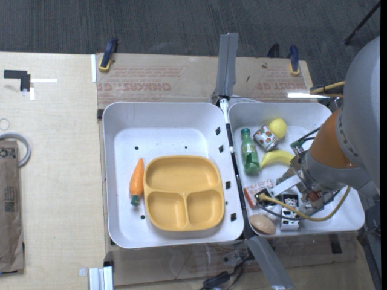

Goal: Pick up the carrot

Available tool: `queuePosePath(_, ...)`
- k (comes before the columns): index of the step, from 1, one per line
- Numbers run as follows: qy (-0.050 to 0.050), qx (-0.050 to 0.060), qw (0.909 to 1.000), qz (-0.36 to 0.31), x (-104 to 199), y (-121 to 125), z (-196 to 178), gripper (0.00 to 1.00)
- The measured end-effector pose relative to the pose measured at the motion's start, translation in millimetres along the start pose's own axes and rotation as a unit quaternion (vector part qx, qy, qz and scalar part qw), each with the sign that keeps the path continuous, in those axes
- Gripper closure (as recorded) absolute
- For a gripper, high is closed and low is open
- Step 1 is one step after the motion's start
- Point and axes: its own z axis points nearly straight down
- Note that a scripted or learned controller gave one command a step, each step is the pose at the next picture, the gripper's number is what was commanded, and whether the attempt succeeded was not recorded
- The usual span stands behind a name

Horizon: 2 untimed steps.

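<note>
Carrot [137, 179] lies in the left bin [115, 162], just beside the yellow tray [181, 192] — untouched. Gripper [289, 203] hangs over the right bin [351, 219] — its state I cannot tell.

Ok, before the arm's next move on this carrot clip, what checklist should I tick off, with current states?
1. Carrot visible and unobstructed in the left bin: ok.
2. Carrot clear of the yellow tray: cannot tell; it lies right beside the tray's left edge, possibly touching.
3. Gripper positioned over the carrot: not ok; it is low in the right bin, among the clutter there.
4. Carrot between the fingers: not ok.
5. Path across the divider: cannot tell; the green bottle and banana lie near the gripper.
</note>
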Motion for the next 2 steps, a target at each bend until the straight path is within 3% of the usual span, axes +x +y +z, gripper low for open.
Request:
queuePosePath(1, -0.005, 0.003, 0.9995, 0.030, 71.7, 52.4, 2.7, 0.00)
queuePosePath(2, -0.008, 0.004, 0.9996, 0.028, 70.8, 51.7, -4.6, 1.00)
